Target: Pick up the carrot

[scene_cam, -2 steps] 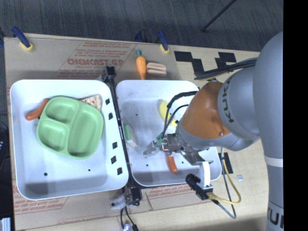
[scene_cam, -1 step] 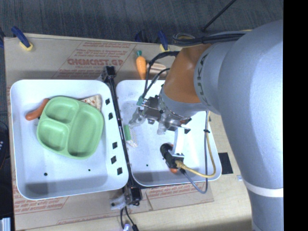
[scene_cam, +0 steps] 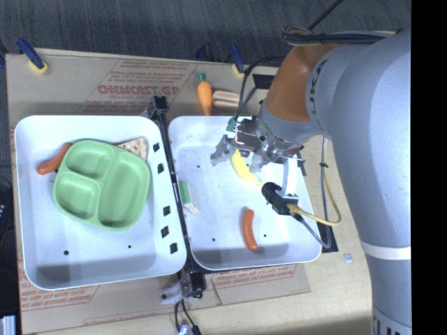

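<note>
The carrot (scene_cam: 203, 96), orange with a green top, lies on the cardboard just behind the right bin (scene_cam: 209, 253), outside both bins. My gripper (scene_cam: 237, 156) hangs over the back half of the right bin, to the right of the carrot and nearer the front. Its fingers (scene_cam: 219, 152) stand open. A yellow banana (scene_cam: 244, 171) lies in the bin under and between them, with nothing gripped.
An orange sausage (scene_cam: 248, 230) lies near the right bin's front. A tan roll (scene_cam: 225, 100) sits beside the carrot. The left bin (scene_cam: 42, 257) holds a green divided plate (scene_cam: 102, 184), another sausage (scene_cam: 49, 163) and a toast slice (scene_cam: 135, 146). A small green piece (scene_cam: 184, 190) lies by the divider.
</note>
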You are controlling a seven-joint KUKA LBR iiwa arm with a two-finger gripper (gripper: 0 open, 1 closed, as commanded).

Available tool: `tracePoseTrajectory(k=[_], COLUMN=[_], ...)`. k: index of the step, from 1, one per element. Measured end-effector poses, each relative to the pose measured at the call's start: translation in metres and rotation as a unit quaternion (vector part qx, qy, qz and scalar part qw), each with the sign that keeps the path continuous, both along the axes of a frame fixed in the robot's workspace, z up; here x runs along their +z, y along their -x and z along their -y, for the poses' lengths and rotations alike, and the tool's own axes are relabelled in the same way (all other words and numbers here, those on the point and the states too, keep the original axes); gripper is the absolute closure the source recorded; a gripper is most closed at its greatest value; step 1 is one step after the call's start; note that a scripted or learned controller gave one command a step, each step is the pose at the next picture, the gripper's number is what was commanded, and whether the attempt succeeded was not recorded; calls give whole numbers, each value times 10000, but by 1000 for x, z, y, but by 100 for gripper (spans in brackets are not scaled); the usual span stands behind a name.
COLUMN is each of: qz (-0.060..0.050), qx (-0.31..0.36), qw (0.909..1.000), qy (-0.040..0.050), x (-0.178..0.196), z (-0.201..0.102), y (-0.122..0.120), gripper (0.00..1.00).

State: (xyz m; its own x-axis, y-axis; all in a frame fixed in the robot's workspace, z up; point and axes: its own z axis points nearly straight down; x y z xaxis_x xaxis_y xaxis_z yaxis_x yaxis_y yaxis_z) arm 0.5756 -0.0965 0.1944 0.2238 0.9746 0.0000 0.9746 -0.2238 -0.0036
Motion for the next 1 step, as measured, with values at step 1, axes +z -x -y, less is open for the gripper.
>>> tracePoseTrajectory(k=[1], qz=[-5], qx=[-325], qw=[9995], qy=[1], x=[-48], z=[3], y=[-59], gripper=[0])
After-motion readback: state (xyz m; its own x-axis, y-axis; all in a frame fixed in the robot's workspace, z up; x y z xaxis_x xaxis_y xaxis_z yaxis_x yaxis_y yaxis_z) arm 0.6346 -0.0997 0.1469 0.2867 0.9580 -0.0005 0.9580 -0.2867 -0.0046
